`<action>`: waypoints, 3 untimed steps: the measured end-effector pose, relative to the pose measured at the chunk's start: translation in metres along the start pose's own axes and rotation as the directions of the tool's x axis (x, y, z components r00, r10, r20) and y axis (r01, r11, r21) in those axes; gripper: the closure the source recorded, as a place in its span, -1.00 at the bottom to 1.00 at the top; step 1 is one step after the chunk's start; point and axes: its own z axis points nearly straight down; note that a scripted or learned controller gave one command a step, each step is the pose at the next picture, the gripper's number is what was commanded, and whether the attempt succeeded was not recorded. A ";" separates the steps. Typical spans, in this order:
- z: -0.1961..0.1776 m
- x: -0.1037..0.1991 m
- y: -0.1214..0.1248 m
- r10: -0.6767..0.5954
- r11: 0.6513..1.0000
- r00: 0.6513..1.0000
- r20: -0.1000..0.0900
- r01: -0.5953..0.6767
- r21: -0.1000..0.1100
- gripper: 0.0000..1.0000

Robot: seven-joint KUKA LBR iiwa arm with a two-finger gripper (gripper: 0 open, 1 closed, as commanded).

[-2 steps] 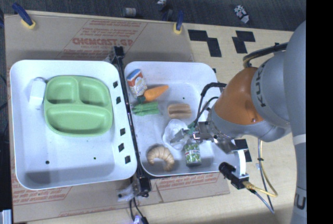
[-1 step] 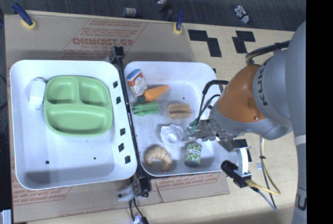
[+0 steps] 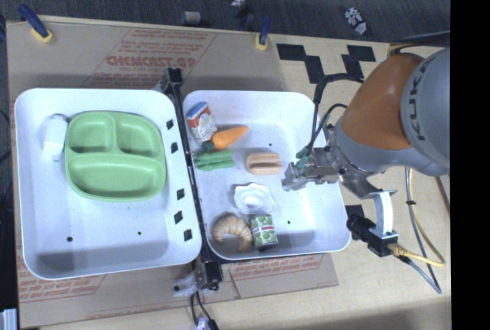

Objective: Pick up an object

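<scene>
The right bin [image 3: 306, 233] holds several toy foods: a small carton [image 3: 201, 122], an orange carrot [image 3: 230, 137], a green vegetable [image 3: 213, 161], a hot dog bun [image 3: 264, 162], a white cup [image 3: 253, 197], a croissant [image 3: 232, 230] and a green can [image 3: 263, 231]. My gripper [image 3: 300, 174] hangs over the right side of this bin, just right of the hot dog bun, with nothing visibly between its fingers.
The left bin [image 3: 38, 244] holds a green divided plate [image 3: 116, 154] and a white object [image 3: 53, 135] at its left wall. A black divider [image 3: 184, 160] runs between the bins. The arm's grey and orange body [image 3: 390, 122] covers the bench right of the bins.
</scene>
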 end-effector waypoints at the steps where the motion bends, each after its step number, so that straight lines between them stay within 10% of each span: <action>1: 0.012 0.007 -0.001 -0.002 1.000 1.000 -0.001 0.002 0.003 1.00; 2: 0.012 0.007 -0.001 -0.002 1.000 1.000 -0.001 0.002 0.003 -1.00; 3: 0.088 0.046 0.050 -0.001 1.000 1.000 -0.002 0.001 0.007 -1.00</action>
